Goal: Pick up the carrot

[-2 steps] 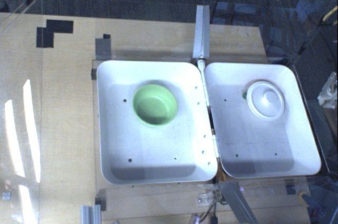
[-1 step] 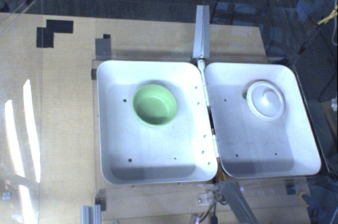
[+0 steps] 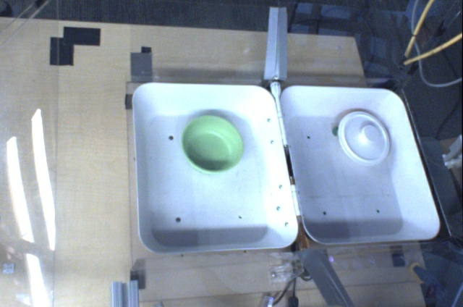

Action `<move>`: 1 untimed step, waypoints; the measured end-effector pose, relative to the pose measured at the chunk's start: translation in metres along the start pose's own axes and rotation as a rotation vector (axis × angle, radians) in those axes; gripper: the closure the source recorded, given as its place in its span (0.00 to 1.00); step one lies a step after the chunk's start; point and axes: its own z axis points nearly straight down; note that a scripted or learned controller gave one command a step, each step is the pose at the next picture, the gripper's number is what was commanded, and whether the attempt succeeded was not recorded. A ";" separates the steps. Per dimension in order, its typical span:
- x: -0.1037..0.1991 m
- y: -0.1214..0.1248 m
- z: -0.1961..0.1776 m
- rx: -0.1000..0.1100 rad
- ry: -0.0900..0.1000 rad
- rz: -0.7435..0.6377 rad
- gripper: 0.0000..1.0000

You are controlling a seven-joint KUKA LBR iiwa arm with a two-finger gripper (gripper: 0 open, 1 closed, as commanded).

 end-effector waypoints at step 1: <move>-0.050 -0.024 0.156 -0.007 -0.004 -0.374 1.00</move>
